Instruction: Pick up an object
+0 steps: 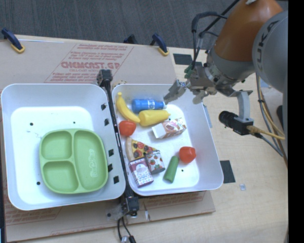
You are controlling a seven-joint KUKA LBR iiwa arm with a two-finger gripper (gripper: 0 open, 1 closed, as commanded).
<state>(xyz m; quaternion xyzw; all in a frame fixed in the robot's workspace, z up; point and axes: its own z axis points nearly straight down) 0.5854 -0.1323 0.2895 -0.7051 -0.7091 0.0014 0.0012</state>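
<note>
A: While the tool is hovering over the far right corner of the right bin, what is it actually carrying?

B: Nothing is sitting between its fingers. They are standing apart, released, with one finger reaching down toward the blue bottle but not touching it.

A: So the bottle is looking like the target?

B: Probably, though the slant is making it hard to judge how high the tool is hanging. The bottle is lying on its side at the far end of the bin, just beside the banana and touching the yellow pepper.

A: How is it going to handle?

B: I am guessing it is light, hard plastic, smooth and round, so it is likely to roll or squirt out. Closing across its narrow waist, square to its length, is looking safest.

A: And the neighbours?

B: The pepper is crowding its near side, so a finger is risking a nudge there. The tomatoes, cucumber and small cartons are lying well apart. The green divided plate is sitting alone in the left bin.
</note>
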